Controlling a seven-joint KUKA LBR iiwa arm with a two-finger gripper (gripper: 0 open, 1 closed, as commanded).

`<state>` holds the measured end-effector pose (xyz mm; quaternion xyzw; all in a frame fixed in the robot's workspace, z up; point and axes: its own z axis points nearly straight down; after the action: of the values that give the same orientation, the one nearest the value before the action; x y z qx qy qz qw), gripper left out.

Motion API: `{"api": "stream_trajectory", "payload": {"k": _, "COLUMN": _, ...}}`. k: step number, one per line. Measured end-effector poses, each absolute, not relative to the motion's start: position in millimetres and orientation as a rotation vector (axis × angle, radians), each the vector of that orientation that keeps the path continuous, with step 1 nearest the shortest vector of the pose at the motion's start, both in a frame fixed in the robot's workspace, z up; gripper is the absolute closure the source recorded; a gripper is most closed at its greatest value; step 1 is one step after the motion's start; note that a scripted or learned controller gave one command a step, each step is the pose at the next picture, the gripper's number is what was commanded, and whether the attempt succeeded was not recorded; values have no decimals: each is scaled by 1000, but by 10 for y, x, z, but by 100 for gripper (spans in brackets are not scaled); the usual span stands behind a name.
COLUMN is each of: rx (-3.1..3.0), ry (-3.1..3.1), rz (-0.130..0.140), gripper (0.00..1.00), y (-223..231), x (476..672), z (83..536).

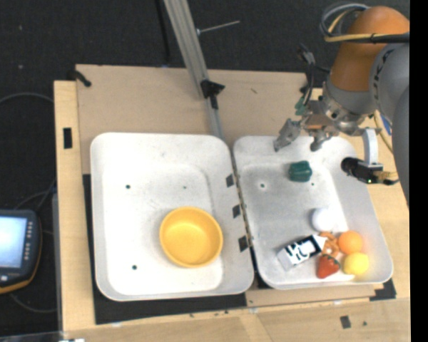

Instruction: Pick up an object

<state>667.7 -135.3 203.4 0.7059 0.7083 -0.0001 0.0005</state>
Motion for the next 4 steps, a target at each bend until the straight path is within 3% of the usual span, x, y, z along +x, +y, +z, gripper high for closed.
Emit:
{"api": "stream_trajectory", "payload": {"k": 1, "rx": 2216, "ry": 2224, "rz": -2, "gripper": 0, "y": -1357, "x": 6676, "z": 2035}}
{"api": "stream_trajectory", "payload": {"k": 3, "rx": 2218, "ry": 2227, "rz": -8, "gripper": 0, "y": -1340, "x": 6750, "z": 1012}}
{"api": "stream_trajectory", "payload": {"k": 4, "rx": 2209, "ry": 2224, "rz": -2, "gripper": 100, "y": -1352, "x": 6775, "z": 1167}}
